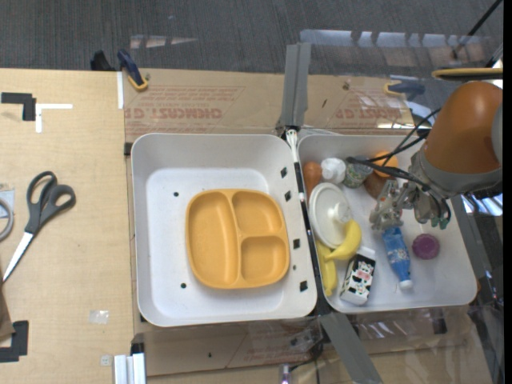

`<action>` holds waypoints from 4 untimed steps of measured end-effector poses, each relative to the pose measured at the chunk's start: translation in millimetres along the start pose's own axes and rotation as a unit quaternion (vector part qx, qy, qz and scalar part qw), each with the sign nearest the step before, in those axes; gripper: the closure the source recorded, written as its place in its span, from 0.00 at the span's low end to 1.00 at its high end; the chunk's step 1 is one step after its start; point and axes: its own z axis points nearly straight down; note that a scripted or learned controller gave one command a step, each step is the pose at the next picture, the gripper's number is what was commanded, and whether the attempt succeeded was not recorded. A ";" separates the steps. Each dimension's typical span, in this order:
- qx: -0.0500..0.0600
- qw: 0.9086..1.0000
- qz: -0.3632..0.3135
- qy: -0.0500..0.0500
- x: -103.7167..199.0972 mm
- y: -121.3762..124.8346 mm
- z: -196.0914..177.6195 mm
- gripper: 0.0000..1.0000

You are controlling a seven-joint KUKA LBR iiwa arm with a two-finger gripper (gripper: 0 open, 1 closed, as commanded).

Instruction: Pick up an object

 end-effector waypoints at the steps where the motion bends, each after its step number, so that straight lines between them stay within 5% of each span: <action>1: 0.000 0.999 0.047 0.003 82.5 -72.6 10.2 1.00; 2: 0.002 0.898 0.440 0.004 84.3 -30.2 11.7 1.00; 3: 0.003 0.731 0.682 0.004 40.7 -63.1 11.4 1.00; 4: 0.001 0.733 0.681 0.009 40.5 -57.2 12.1 0.00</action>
